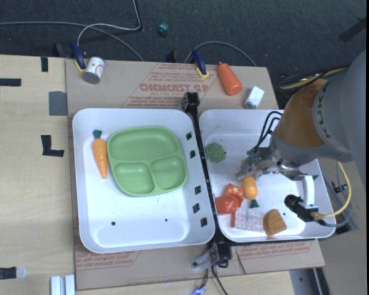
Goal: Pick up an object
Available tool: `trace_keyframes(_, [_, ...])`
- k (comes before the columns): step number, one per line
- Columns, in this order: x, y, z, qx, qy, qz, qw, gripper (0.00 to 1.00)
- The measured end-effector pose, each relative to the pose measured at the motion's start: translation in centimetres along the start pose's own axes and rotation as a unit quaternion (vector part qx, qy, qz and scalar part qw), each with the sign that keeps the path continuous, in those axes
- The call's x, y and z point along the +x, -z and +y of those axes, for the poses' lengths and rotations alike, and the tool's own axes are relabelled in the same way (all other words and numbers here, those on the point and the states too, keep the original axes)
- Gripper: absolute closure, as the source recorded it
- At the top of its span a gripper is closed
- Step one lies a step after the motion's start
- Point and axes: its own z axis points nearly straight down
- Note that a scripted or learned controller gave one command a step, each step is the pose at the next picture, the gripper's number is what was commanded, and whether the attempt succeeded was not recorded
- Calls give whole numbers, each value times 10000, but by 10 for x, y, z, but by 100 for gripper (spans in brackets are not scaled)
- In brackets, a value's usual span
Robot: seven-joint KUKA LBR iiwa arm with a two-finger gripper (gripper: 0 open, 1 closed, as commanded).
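— Over in the right-hand bin (267, 125), see that small orange piece (250, 187)? It lies near the bin's middle, and the end effector (256, 163) sits just at its twelve o'clock, low over it.

— Is it gripping it?

— I cannot tell. The tip is a dark tangle from up here, and I see nothing lifted off the floor. My guess is the arm is at the reach-down step, with the pick not yet made.

— What does it need next?

— To settle squarely over the piece, close, then rise straight. It is a rounded little thing, orange with a paler top, so I'd expect it to roll or squirt out if caught off-centre.

— Crowded there?

— Fairly. A red block (229, 200) lies at its eight o'clock, a patterned card (248, 220) at six, a tan bread-like piece (274, 222) at five, a green ball (216, 152) at ten.

— And the other bin?

— The left bin (86, 183) holds a green divided plate (149, 160), with a toy carrot (99, 154) at the plate's nine o'clock. Both bins sit on the desk (24, 183).
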Motion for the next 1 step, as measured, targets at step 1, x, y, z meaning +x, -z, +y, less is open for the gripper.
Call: trace_keyframes(1, [56, 88, 64, 31, 10, 26, 10000, 100])
